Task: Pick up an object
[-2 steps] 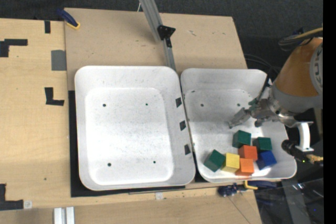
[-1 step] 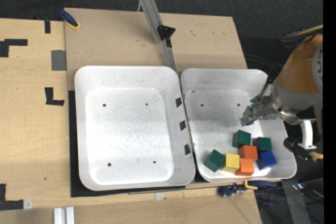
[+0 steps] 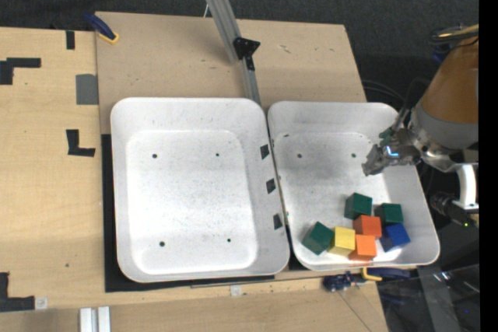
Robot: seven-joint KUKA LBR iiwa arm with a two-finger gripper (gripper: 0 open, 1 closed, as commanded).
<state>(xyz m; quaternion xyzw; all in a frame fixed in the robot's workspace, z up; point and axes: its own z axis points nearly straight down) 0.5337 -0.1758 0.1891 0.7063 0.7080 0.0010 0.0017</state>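
On the wooden worktop (image 3: 194, 50) we are seeing two white bins; the blocks (image 3: 362, 228) are sitting clustered in the right bin's (image 3: 327, 128) near corner. The hand (image 3: 379, 158) is hovering above that bin, up from the blocks; we cannot tell its grip state.

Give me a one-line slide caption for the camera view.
KUKA arm's gripper hovers over the right bin, above a cluster of coloured blocks in its near corner.
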